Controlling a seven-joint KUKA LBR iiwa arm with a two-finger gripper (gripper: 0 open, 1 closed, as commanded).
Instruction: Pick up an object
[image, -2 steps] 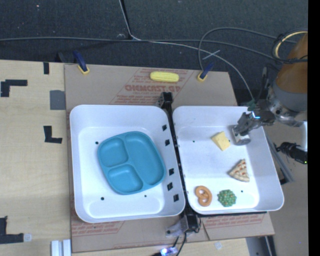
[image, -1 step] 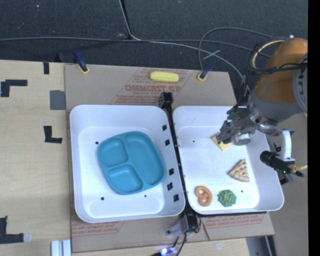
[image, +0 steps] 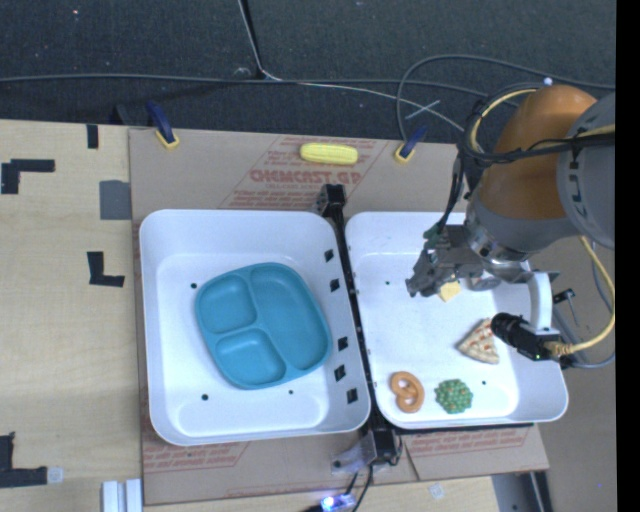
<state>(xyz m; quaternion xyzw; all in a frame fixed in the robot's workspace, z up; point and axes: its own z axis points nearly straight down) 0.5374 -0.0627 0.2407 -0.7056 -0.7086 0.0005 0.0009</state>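
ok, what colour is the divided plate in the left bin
Light blue; the divided plate shows plainly in the camera view.

arm (image: 545, 150): reaching from right | gripper (image: 432, 280): lowered, pointing down-left

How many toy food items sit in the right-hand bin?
4: a pretzel and a green broccoli piece near the front edge, a pizza slice toward the right, a small yellow piece at the gripper. The arm may hide more.
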